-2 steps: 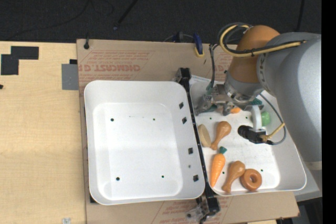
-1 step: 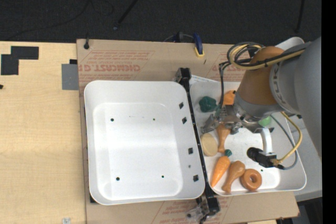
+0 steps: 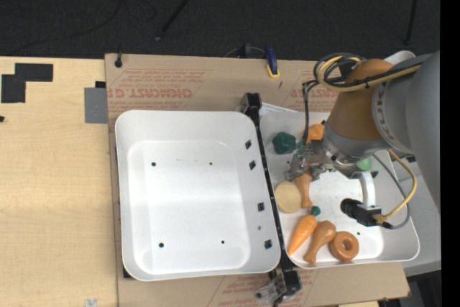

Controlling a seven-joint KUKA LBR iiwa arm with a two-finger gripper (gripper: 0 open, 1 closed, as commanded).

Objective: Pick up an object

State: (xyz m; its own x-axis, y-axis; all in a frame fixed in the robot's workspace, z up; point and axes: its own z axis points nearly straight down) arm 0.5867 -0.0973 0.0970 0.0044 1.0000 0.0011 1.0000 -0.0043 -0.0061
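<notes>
My gripper (image 3: 302,165) is low in the right bin (image 3: 402,244), near its left wall. Directly under it a tan, drumstick-like piece (image 3: 305,190) reaches up toward the gripper, and whether it is gripped is hidden. A cream round object (image 3: 287,198) lies just left of that piece. A dark green object (image 3: 284,142) sits to the upper left of the gripper. An orange object (image 3: 315,131) peeks out beside the wrist.
Toward the front of the right bin lie a carrot (image 3: 302,230), a tan gourd-shaped piece (image 3: 320,239) and a brown ring donut (image 3: 345,246). A small light green thing (image 3: 365,164) shows behind the arm. The left bin (image 3: 129,154) adjoins the right one.
</notes>
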